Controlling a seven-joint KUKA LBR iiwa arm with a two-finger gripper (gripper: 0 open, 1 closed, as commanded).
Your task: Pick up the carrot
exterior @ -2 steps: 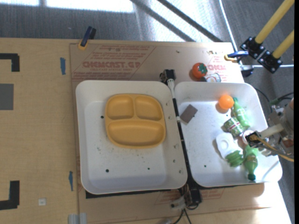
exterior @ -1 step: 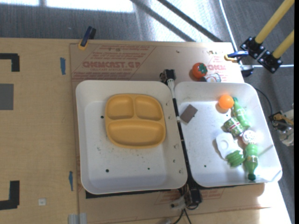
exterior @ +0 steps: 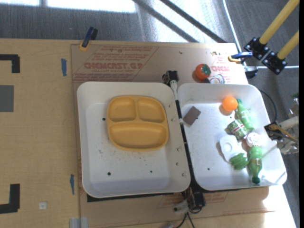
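- We have one fixed camera above the bench, looking down at a slant.
- We sit far enough back to take in both white bins whole: the left bin [exterior: 90, 141] near the frame's middle, the right bin [exterior: 209, 141] toward the right.
- The cardboard bench top [exterior: 33, 127] spreads to our left, and grey floor [exterior: 190, 8] crosses the top of the frame beyond the bench's far edge.

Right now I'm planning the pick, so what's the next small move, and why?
Probably bring the gripper over the far side of the right bin, above the carrot. It lies there beside a green bottle, and nothing grips it yet.
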